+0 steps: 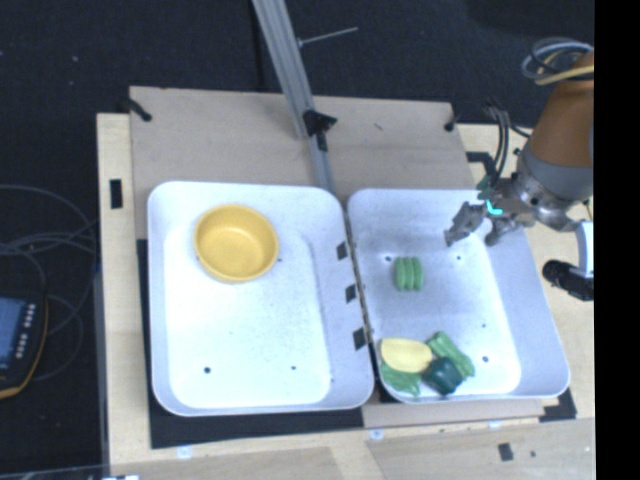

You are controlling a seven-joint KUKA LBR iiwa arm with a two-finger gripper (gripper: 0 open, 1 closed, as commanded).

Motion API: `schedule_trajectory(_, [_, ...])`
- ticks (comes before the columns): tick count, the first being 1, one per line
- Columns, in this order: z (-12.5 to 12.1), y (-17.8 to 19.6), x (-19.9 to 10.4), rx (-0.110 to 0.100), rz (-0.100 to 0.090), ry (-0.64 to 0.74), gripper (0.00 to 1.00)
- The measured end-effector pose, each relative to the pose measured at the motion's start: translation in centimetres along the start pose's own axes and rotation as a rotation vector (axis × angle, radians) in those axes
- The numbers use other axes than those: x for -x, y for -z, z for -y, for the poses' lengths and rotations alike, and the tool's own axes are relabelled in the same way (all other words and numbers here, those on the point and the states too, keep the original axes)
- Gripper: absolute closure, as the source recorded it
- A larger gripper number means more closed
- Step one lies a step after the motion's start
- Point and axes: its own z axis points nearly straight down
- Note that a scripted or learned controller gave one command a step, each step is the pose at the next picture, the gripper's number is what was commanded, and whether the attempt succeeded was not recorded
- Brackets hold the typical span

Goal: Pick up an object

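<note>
My gripper [478,226] hangs over the upper right part of the right bin [520,298], its two fingers spread open with nothing between them. A ridged green object [407,273] lies in the middle of that bin, down and to the left of the gripper. At the bin's front edge sits a cluster: a yellow object [403,352], a light green piece [452,352] and a dark green piece [441,376].
A yellow bowl [236,242] rests in the upper left of the left bin [250,358]. A grey metal bar [285,53] slants down from the top toward the gap between the bins. Cables and a handheld device [18,338] lie off the bench at left.
</note>
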Motion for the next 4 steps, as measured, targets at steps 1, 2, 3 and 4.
schedule_trajectory(1, [0.0, 0.0, 0.0, 0.0, 0.0, 0.0, 0.0])
schedule_trajectory(2, [0.1, -4.3, -0.4, -0.004, 0.001, 0.0, 0.0])
schedule_trajectory(3, [0.2, -8.5, 0.0, -0.004, 0.001, -0.001, 0.0])
schedule_trajectory(4, [0.0, -10.2, 0.2, 0.006, 0.003, -0.001, 0.0])
